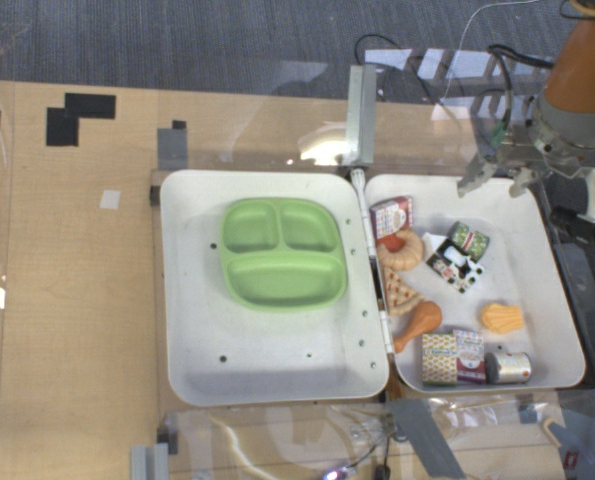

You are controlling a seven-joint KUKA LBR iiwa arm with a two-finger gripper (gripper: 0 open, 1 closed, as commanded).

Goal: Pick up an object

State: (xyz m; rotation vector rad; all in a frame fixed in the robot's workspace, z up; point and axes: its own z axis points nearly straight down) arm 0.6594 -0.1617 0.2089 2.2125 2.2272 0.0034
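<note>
My gripper [497, 180] hangs over the far edge of the right bin [567, 318], its two fingers spread apart with nothing between them. Below it in that bin lie a green carton [469, 240], a black-and-white box [453, 267], a red-and-white carton [391, 216], a round bun [405, 251], a waffle slice [401, 294], a drumstick [417, 322], a yellow-orange piece [503, 318], a patterned box [451, 357] and a silver can [509, 368]. The green carton is the nearest thing to the fingertips.
The left bin [192, 358] bears a green three-compartment plate [282, 252]. A metal post [361, 113] stands at the far end of the divider between the bins. Cables run behind the arm at the upper right.
</note>
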